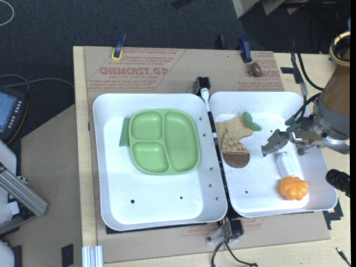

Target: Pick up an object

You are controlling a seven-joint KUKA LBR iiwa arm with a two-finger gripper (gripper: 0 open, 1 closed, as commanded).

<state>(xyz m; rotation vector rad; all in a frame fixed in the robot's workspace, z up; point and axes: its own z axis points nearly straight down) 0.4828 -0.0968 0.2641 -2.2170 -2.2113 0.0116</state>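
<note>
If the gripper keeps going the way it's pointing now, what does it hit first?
Probably bare floor of the right bin; farther along that leftward line lies the tan toy. The gripper points left; its height is unclear.

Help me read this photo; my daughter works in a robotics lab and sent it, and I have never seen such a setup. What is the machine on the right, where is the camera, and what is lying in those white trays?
The camera is fixed above a bench and looks down at a slant. The machine at the right is a robot arm, grey with an orange band; it reaches in over the right bin. Its gripper, the part with the jaws, hangs above that bin's floor. I see nothing between the jaws, and I cannot tell whether they are open or closed.

The left bin holds a green divided plate. The right bin holds a tan and brown toy with a green piece near its left wall, a small white cylinder just below the gripper, and an orange pumpkin-like toy near the bottom right.
</note>
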